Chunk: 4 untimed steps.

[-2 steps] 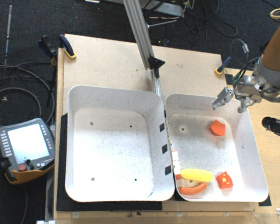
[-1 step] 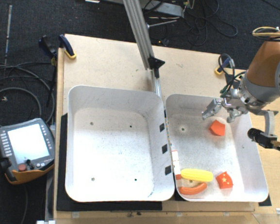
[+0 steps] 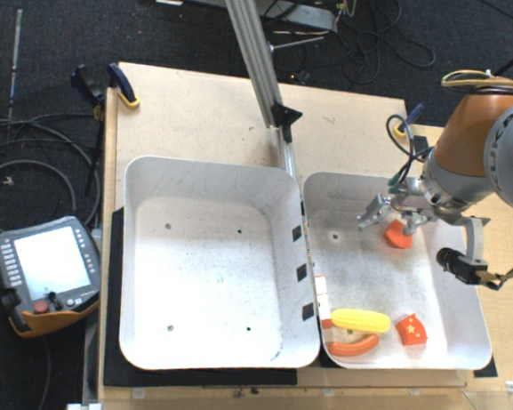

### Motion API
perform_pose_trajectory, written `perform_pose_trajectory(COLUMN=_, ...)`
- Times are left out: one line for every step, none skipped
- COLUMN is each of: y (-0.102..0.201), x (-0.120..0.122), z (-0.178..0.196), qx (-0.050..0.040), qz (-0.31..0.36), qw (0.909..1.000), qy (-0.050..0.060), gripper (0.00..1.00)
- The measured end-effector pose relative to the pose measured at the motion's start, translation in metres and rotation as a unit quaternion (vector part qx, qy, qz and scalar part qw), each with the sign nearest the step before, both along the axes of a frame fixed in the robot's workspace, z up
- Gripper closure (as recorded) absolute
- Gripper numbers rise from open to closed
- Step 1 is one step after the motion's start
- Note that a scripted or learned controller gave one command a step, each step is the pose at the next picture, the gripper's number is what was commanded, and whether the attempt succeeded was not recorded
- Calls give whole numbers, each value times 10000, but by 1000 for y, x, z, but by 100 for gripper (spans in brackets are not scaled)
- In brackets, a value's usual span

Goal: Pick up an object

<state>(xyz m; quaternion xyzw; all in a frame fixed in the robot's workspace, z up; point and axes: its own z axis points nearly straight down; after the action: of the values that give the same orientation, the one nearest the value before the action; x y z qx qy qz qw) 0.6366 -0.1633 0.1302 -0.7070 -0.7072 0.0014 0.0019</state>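
My gripper hangs over the back of the right bin, its two fingers spread open. A small orange-red piece lies on the bin floor just beneath and slightly right of the fingertips, not visibly gripped. At the bin's front lie a yellow corn-like piece, a curved orange-red sausage shape touching it from below, and a small red block to their right.
The left bin adjoins the right one along a shared middle wall. A slanted metal pole ends at the bins' back edge. The arm's orange band sits over the right bench edge.
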Motion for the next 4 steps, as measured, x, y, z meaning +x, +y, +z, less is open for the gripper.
perform_pose_trajectory(y=0, x=2, z=14, qx=-7, qz=1, qw=10000, qy=-33, gripper=100)
perform_pose_trajectory(y=3, x=5, z=57, qx=-10, qz=9, qw=10000, qy=-51, gripper=100)
perform_pose_trajectory(y=3, x=6, z=98, qx=-12, qz=11, qw=10000, qy=-54, gripper=100)
perform_pose_trajectory(y=56, x=5, z=94, qx=4, qz=38, qw=10000, qy=-23, gripper=100)
